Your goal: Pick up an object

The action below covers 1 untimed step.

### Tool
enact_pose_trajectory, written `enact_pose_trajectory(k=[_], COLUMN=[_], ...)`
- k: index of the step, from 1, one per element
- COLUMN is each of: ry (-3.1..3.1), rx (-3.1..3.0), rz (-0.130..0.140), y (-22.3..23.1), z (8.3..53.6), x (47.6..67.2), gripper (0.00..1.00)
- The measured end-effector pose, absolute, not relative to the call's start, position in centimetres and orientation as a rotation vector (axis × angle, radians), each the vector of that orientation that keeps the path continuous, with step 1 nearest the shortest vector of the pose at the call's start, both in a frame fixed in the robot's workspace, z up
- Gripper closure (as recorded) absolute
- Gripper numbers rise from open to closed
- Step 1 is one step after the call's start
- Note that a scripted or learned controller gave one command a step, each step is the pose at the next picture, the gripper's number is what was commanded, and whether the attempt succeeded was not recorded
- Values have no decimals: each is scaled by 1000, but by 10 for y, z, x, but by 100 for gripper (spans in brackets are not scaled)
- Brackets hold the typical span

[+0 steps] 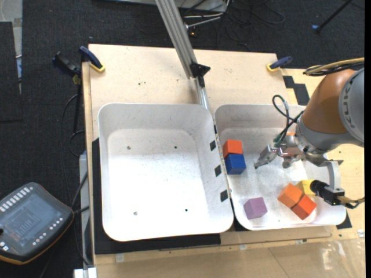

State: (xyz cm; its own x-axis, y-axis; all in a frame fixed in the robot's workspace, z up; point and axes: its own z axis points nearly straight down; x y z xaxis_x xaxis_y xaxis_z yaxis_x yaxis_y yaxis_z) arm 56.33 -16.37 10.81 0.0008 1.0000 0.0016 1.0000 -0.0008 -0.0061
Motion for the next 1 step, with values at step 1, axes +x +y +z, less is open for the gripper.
enact_pose_trajectory(k=[1], ry=[-2220], rx=[-2221], rz=[2], y=[-163], z=[94], x=[563], gripper=[0])
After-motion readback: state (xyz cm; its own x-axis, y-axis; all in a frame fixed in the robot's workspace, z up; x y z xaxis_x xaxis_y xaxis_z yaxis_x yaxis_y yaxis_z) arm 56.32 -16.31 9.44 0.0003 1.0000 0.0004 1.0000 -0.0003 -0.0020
